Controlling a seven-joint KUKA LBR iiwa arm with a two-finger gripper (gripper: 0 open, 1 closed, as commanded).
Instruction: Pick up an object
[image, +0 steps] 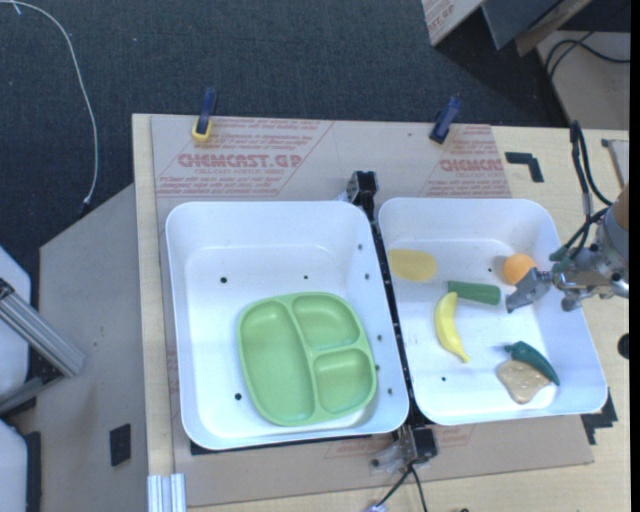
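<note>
Cracker (520, 381) sits nearest; hand (527, 291) hangs just right of the green stick (474, 293); can't tell its grip; orange ball (518, 267) is touching it.

A robotics lab or test workshop is suggested. The worktop (250, 150) is covered with protective sheet printed with a maker's name and held by spring clamps (204, 122). Two white bins (190, 300) are fixed side by side, cables (70, 60) are trailed over dark carpet (300, 50), and aluminium framing (35, 330) is seen at the left.

Green tray (300, 360), yellow banana (449, 327)
</note>
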